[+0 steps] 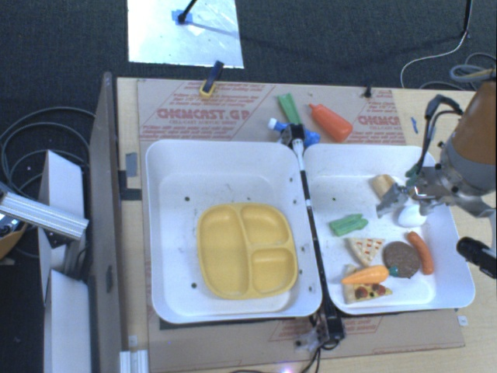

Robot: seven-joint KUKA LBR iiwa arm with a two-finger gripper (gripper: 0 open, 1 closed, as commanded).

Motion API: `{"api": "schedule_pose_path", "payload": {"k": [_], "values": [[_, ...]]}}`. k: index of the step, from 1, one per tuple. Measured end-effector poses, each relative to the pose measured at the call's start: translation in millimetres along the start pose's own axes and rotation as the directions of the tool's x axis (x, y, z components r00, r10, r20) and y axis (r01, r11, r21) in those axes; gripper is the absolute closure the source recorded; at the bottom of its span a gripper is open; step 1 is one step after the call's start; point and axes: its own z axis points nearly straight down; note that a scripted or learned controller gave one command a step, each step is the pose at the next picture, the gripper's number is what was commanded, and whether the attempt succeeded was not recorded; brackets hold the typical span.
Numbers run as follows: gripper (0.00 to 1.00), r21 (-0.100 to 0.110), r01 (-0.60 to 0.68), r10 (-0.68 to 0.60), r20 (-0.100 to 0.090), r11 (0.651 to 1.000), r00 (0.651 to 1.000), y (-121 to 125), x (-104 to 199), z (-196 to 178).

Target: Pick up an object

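Observation:
My gripper hangs low over the upper right part of the right bin. A white rounded item lies just below it and a tan bread piece just to its left; I cannot tell whether it touches either. Further down lie a green pea pod, a cracker wedge, a brown round patty, a red-orange sausage, an orange carrot and a pizza slice.
The left bin holds a yellow divided plate. Behind the bins, on the cardboard, lie an orange toy, a green piece and a blue clamp. The arm enters from the right.

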Motion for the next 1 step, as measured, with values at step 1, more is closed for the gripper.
{"api": "schedule_pose_path", "payload": {"k": [1], "values": [[0.0, 0.009, 0.004, -0.004, -0.002, 1.0, 1.0, 13.2, 29.1, 106.7]]}}
